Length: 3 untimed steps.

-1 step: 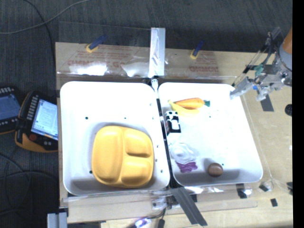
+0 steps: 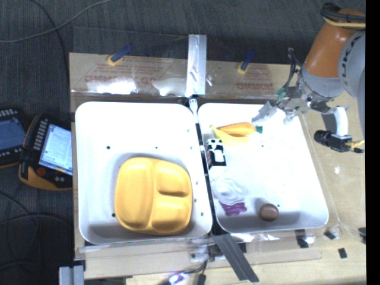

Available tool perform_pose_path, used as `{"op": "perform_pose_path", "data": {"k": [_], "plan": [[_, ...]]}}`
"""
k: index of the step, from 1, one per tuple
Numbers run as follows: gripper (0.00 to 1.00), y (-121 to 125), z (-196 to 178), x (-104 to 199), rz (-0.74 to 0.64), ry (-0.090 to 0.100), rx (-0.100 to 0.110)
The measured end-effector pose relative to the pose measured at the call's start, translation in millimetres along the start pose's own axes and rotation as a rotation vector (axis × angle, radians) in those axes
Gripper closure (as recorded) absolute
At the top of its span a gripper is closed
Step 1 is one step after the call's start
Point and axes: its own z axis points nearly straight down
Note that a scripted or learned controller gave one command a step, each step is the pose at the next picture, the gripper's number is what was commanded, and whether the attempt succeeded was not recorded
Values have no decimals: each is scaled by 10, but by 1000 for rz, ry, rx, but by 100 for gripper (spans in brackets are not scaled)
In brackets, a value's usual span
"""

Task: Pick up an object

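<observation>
Camera view: gripper [image 2: 265, 113] over right bin's [image 2: 309, 159] far corner, finger state cannot be told. Approach step, apparently; nothing seen held. Nearest candidate: smooth tapered orange-yellow object [image 2: 234, 129], just beside the tip; descent and closure needed. Also: brown rounded item [image 2: 269, 211], purple piece [image 2: 235, 208], clear crinkled plastic [image 2: 228, 190].

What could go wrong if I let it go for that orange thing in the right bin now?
The orange and yellow object lies near the divider at the right bin's far end, so a slanted approach may push it against the wall rather than grip it. A small black and white item lies just beside it and could get caught or knocked. The gripper sits off its right end, so it may only clip the tip.
</observation>
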Motion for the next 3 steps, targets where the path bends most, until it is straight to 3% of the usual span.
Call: {"op": "perform_pose_path", "data": {"k": [1, 2, 3], "plan": [[0, 255, 885, 358, -97, -4, -4], [100, 250, 803, 362, -98, -5, -1], [100, 119, -8, 871, -167, -1, -1]]}}
